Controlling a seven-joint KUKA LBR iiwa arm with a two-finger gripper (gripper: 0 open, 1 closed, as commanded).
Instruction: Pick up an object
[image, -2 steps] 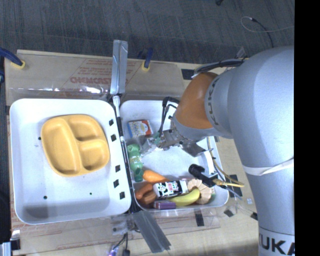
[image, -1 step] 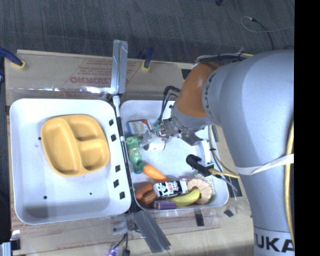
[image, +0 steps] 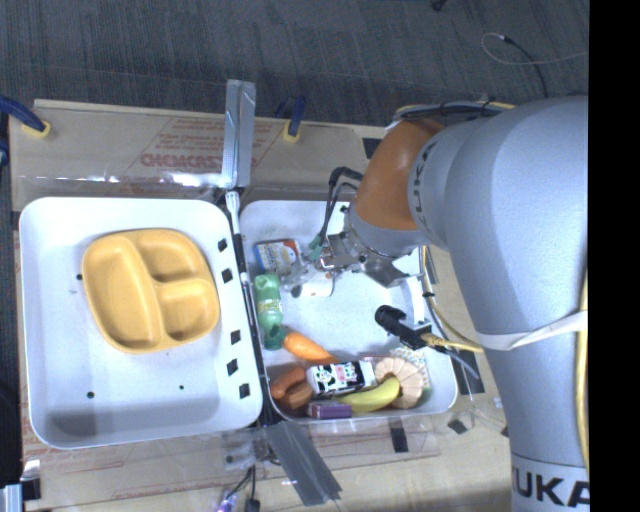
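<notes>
Crowding the near end of the right bin (image: 440, 330) are a banana (image: 372, 397), a black-and-white carton (image: 335, 376) and a carrot (image: 306, 348), then a green bottle (image: 267, 305), and farthest my gripper (image: 322, 262), its tips too blurred to judge, beside a small packet (image: 276, 255).

I am working in what looks like a robotics lab: a big grey KUKA arm (image: 510, 250) reaches over a bench (image: 130, 150) with two white bins (image: 40, 300) clamped at its top edge, cables (image: 520, 50) lying on dark carpet.
</notes>
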